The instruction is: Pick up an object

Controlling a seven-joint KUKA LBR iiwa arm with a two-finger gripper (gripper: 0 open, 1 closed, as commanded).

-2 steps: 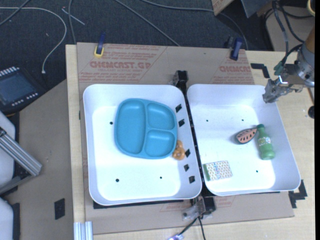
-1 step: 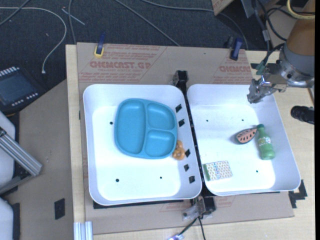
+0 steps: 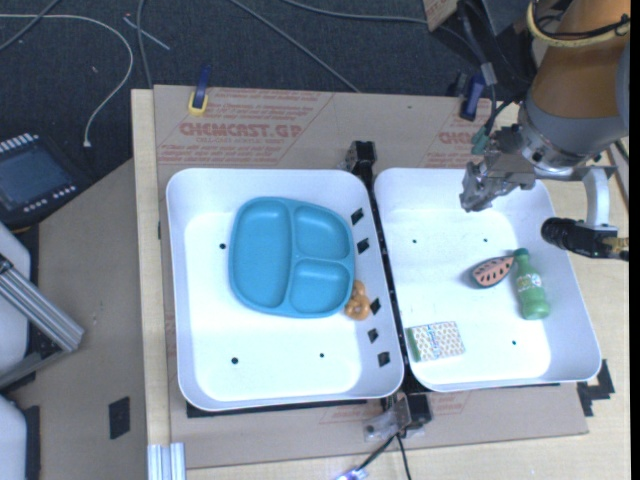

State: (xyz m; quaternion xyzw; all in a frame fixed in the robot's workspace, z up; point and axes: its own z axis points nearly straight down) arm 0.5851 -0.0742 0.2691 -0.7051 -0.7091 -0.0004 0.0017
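The gripper point(image 3: 478, 196) hung over the far part of the right bin point(image 3: 430, 213), nothing visibly in it; whether it was spread or pressed together could not be told. Nearest it, toward that bin's right edge, a small green bottle point(image 3: 529, 286) lay on its side just beside a watermelon-slice toy point(image 3: 491, 272), with a flat patterned packet point(image 3: 436, 341) near the bin's front edge. The bottle looked light, stiff and smooth, probably apt to roll, so a pinch across its body seemed safest.
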